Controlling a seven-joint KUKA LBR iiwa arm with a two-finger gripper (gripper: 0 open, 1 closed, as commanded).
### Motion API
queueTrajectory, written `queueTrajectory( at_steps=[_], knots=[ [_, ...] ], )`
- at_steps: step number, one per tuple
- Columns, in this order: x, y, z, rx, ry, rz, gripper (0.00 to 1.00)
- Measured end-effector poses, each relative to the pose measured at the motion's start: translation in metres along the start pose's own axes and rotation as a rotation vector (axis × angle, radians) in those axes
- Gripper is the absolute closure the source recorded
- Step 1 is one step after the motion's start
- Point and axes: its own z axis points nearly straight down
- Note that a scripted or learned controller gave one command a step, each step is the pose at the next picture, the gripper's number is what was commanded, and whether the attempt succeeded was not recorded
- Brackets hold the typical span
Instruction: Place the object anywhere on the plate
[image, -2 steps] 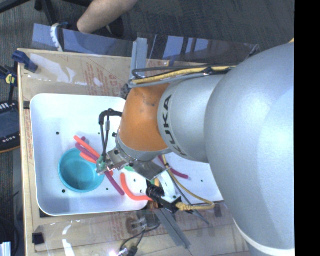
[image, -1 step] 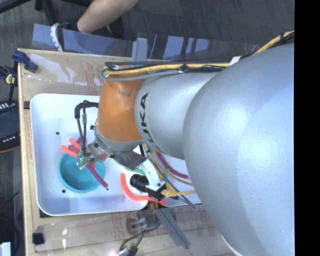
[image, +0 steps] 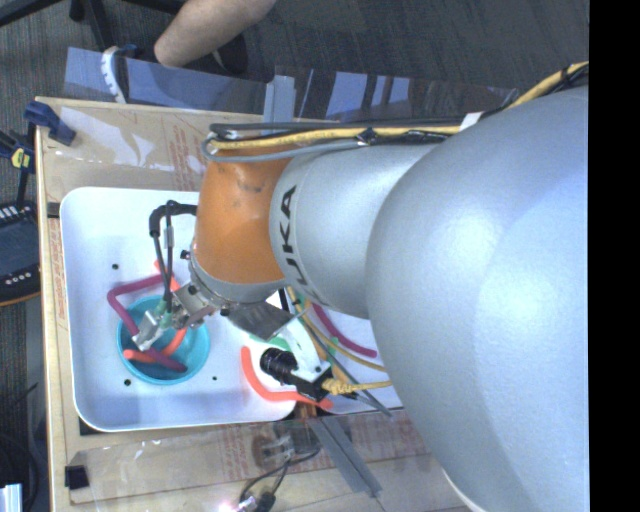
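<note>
The plate (image: 190, 362) lies in the left bin (image: 90, 300), toward its near side. The gripper (image: 155, 330) hangs over the plate's left part (the arm (image: 400, 250) reaching in from the right, covering the other bin).

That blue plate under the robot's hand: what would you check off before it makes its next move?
1. Blue plate lies flat in the white bin: ok.
2. Gripper is above the plate: ok.
3. Something between its fingers: cannot tell.
4. Purple strip overhangs the plate's rim: not ok if it should lie fully on.
5. Orange curved piece lies off the plate: not ok if it is the object.
6. Cables hang free of the bin wall: ok.
</note>
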Motion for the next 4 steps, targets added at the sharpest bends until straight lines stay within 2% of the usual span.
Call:
queueTrajectory(
  at_steps=[1,2,3,4],
  knots=[
    [0.000,0.001,-0.010,0.001,0.001,-0.005,1.00],
    [-0.062,0.024,0.034,0.001,-0.001,0.145,1.00],
    [-0.139,0.028,0.007,0.001,0.001,0.187,1.00],
    [-0.227,-0.004,0.006,-0.001,0.000,0.193,1.00]
  ],
)
